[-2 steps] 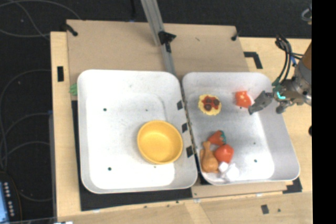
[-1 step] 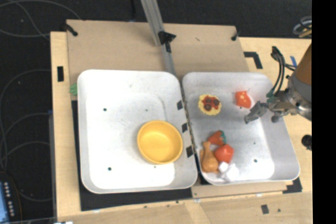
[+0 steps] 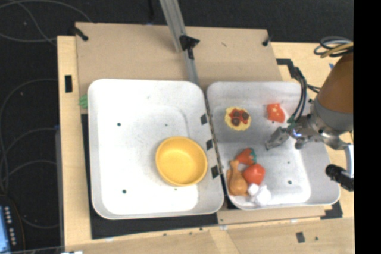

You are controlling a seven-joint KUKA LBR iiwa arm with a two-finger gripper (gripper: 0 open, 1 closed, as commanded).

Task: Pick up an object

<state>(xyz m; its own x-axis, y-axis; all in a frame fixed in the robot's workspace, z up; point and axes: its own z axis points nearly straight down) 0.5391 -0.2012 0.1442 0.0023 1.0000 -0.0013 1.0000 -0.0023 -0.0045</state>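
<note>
- The arm (image 3: 339, 92) has an orange-brown rounded band over a grey wrist section.
- A black cable (image 3: 302, 92) loops along its left side.
- The gripper (image 3: 280, 138) is grey metal with dark, slender fingers.

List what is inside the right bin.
The right bin holds a small yellow pizza toy, a red piece, and a cluster at the front: red items, an orange piece, something white. The gripper and arm hide part of the bin floor.
</note>
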